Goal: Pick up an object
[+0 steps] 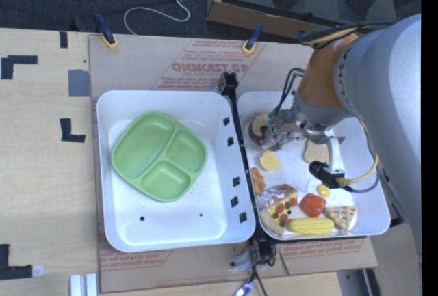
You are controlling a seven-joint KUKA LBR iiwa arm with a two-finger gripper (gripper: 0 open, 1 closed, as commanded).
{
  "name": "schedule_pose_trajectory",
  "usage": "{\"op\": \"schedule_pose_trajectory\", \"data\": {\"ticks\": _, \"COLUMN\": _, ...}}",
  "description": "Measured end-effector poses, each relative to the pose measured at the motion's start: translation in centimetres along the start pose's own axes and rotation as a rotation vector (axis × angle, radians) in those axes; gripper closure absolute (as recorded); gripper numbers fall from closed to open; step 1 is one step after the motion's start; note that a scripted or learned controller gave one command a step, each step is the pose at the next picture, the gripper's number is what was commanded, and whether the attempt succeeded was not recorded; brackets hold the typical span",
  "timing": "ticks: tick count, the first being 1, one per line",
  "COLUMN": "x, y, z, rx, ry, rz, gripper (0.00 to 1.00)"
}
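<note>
A KUKA arm (383, 69) reaches into the right-hand bin (375, 216), its gripper (277, 134) lowered among toy foods at the bin's upper left corner, just beside a round brown-rimmed piece (259, 125). Whether the gripper is released or clenched cannot be told from this angle, and nothing can be seen between its tips, so the pick appears not yet made: the approach looks done, while the grasp and lift remain.

The candidates for picking lie mostly below the gripper. Just under it sits one pale yellow disc (269, 161); further down and slightly left, one orange piece (257, 180); lower still, a cluster of one corn cob (306, 225), one red tomato-like piece (313, 204), one pizza slice (342, 214) and a mixed item (280, 199) too jumbled to name. To the gripper's right lies one tan slice (315, 151), possibly bread.

Well away to the gripper's left, the second bin (109, 219) holds a single green compartment plate (159, 156). Two bins, one plate, roughly eight food pieces.
</note>
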State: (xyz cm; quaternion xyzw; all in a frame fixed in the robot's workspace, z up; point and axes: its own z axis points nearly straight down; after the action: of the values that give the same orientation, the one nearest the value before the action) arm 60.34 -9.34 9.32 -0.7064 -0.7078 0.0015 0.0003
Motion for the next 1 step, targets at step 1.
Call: {"op": "schedule_pose_trajectory", "data": {"ticks": 1, "x": 0.00, "y": -0.02, "z": 0.05, "rx": 0.001, "ry": 0.000, "rz": 0.000, "gripper": 0.00}}
